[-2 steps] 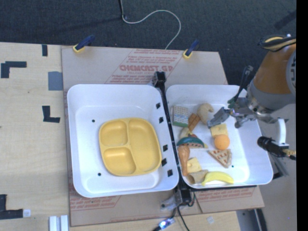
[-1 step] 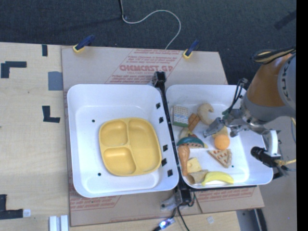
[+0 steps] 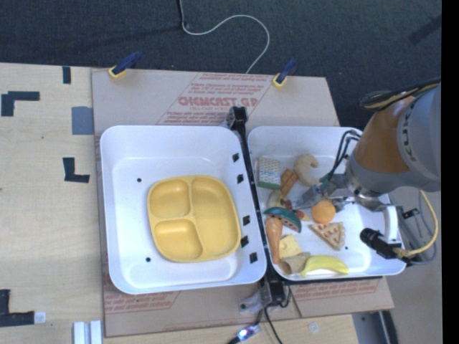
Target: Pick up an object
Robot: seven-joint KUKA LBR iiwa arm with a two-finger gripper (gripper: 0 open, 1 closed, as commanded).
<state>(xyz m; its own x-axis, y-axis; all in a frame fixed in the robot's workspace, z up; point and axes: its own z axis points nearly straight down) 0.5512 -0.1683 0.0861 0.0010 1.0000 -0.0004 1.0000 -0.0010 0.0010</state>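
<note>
Bench top is light wood-look board (image 3: 43, 213) with black L and bar marks at frame left; dark grey carpet-like floor (image 3: 86, 16) fills the upper frame. A white cable (image 3: 237, 21) loops across that floor at top centre. A brown printed cardboard sheet (image 3: 208, 99) lies under both bins, clipped at its top edge by a yellow-and-blue clamp (image 3: 123, 65) upper left and another yellow-and-blue clamp (image 3: 284, 72) upper centre.

Left white shallow bin (image 3: 122, 156) sits centre frame and holds a yellow three-compartment plastic tray (image 3: 192, 217), lying flat.

Right white shallow bin (image 3: 373, 264) sits just beside it, walls touching along a black clip strip. It holds a clutter of toy food: a small orange ball (image 3: 324, 211) mid-bin, a tan pizza-slice wedge (image 3: 330, 233) just below it, a yellow banana (image 3: 323, 266) at the lower edge, an orange carrot-shaped piece (image 3: 275, 239) at lower left, a beige mushroom-like piece (image 3: 306, 165) at top, and a pale checked square block (image 3: 269, 170) at upper left.

Grey arm with orange band (image 3: 384, 149) enters at frame right. Gripper (image 3: 323, 192) is low over the bin centre, just above the orange ball. Finger spread: can't tell, too blurred and cluttered. Nothing visibly between them.
</note>
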